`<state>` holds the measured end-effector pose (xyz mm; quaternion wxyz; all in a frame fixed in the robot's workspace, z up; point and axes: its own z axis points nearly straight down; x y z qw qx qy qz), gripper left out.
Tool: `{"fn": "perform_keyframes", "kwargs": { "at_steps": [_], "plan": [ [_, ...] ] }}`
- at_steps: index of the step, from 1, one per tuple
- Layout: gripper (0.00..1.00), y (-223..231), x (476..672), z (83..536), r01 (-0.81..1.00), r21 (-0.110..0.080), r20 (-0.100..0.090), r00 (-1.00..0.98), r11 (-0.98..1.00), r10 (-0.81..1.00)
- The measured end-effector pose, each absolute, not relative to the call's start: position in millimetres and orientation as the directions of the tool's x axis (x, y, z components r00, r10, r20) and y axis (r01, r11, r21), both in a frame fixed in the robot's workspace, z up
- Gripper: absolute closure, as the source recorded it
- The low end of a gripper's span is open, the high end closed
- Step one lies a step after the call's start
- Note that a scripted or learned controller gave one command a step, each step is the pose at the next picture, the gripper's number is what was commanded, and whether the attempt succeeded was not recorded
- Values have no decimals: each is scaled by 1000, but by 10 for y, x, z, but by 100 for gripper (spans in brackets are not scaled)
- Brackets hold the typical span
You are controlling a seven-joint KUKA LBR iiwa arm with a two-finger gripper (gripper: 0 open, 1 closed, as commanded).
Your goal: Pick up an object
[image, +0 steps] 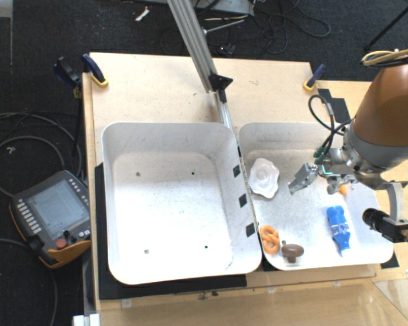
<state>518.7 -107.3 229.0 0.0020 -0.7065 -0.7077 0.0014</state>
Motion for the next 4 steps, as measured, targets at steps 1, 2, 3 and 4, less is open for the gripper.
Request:
{"fn": "perform_keyframes", "kwargs": {
  "at_steps": [1, 2, 3, 4],
  "plan": [
    [0, -1075, 5196, 2311, 1000, 0, 0, 0, 0, 1000],
    [0, -975, 5183, 1724, 1000, -6, 1, 0, 0, 1000],
    [0, -999, 5180, 1286, 1000, -5, 1, 1, -1, 1000],
    [0, -994, 5185, 947, 1000, 0, 0, 1, -1, 1000]
  ]
}}
